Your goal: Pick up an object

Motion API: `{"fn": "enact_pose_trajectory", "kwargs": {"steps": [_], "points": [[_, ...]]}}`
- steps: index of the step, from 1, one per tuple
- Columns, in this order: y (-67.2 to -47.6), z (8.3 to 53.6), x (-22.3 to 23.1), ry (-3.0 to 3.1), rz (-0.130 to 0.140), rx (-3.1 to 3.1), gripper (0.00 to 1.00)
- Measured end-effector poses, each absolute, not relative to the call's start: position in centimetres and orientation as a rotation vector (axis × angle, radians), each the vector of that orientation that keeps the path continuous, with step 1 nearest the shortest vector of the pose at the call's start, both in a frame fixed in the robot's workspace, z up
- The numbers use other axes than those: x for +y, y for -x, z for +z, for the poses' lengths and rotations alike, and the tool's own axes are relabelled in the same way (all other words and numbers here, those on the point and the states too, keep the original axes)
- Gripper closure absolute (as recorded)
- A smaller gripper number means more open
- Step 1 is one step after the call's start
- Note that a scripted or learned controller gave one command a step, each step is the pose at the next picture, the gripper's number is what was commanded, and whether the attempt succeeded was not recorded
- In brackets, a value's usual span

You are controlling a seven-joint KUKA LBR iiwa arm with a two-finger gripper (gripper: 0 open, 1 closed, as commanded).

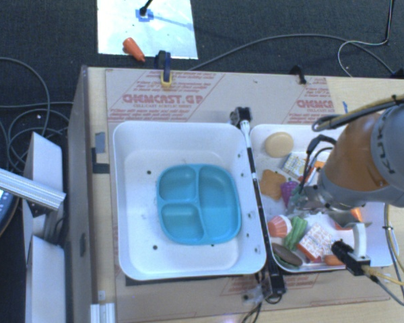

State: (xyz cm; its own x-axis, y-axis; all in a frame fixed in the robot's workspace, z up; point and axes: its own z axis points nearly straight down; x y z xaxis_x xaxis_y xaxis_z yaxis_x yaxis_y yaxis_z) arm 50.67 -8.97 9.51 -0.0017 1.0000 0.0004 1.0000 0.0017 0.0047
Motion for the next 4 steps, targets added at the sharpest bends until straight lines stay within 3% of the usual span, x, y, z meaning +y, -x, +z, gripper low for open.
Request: {"fn": "enact_pose_trajectory", "kwargs": {"steps": [1, 2, 3, 4], "points": [[-50.7, 9.5, -9.0, -2.217, 0.005, 2.222, 0.0], [-58.1, 8.6, -10.6, -2.215, 0.004, 2.223, 0.0], [-55.5, 8.4, -9.3, -2.22, 0.001, 2.223, 0.0], [-55.5, 9.5, -9.3, -2.218, 0.003, 2.223, 1.0]]}}
